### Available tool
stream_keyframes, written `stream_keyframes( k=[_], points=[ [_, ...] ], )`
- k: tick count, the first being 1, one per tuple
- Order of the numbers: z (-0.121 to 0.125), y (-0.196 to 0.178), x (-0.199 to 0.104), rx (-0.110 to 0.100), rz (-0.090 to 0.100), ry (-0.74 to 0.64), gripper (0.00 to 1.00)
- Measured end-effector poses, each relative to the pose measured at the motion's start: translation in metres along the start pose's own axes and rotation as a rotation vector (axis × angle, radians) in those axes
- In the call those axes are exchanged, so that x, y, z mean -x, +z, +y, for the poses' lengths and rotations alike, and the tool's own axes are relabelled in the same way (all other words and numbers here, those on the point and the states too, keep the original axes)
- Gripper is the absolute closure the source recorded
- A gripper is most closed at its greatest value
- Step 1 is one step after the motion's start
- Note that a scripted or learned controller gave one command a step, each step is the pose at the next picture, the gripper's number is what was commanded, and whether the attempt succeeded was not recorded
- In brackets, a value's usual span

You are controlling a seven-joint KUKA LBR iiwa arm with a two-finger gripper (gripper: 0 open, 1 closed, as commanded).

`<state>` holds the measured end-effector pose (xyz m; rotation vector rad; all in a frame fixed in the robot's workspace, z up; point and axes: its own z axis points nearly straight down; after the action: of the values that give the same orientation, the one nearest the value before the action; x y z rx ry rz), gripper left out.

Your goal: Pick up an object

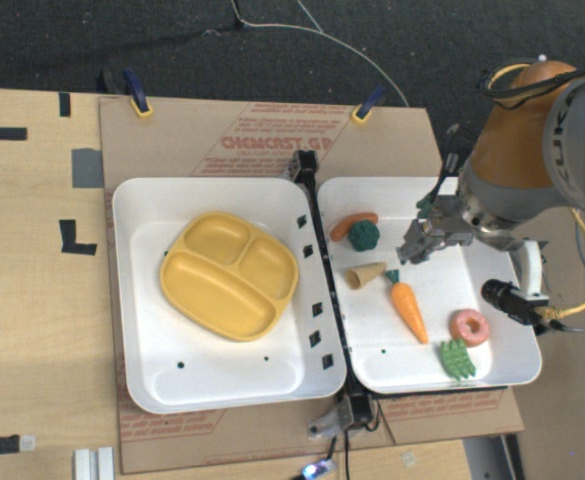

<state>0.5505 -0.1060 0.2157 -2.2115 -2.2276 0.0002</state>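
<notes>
Grey gripper above right bin, beside carrot; finger state unclear

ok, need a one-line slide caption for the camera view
End effector poised in the right bin above toy carrot and cone; yellow divided plate in left bin.

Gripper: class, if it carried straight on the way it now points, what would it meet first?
The gripper points down-left, so probably the small teal piece just below its tip, by the carrot; depth is unclear.
</notes>
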Motion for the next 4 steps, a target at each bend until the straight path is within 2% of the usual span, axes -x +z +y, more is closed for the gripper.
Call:
stream_keyframes(
  k=[1,3,4],
  points=[
    [0.026,0.000,-0.056,0.001,0.000,-0.001,1.00],
    [0.062,-0.015,-0.153,0.001,0.000,0.001,1.00],
    [0.069,-0.002,-0.202,0.000,-0.001,0.002,1.00]
  ],
)
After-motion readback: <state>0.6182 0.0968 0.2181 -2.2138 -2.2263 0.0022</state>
